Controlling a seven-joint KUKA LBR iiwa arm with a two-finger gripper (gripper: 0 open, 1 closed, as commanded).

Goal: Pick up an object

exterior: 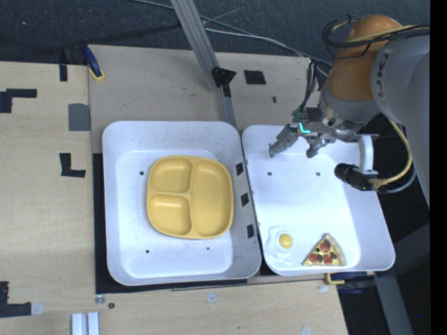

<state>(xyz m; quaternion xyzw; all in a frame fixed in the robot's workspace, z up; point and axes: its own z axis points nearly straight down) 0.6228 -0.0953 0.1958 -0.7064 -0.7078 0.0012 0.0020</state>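
My gripper point(298, 146) hangs over the far edge of the right bin point(314, 194), fingers spread open with nothing between them. A toy fried egg point(281, 242) lies at the near left of that bin. Beside it, at the near right, rests a toy pizza slice point(325, 252). Both lie well below the gripper in the view. A yellow divided plate point(189, 196) sits in the middle of the left bin point(126, 187).
A slanted metal pole point(199, 37) rises behind the bins. The arm's grey body and orange band point(360, 54) occupy the upper right. A black cable connector point(351, 176) hangs over the right bin's right side.
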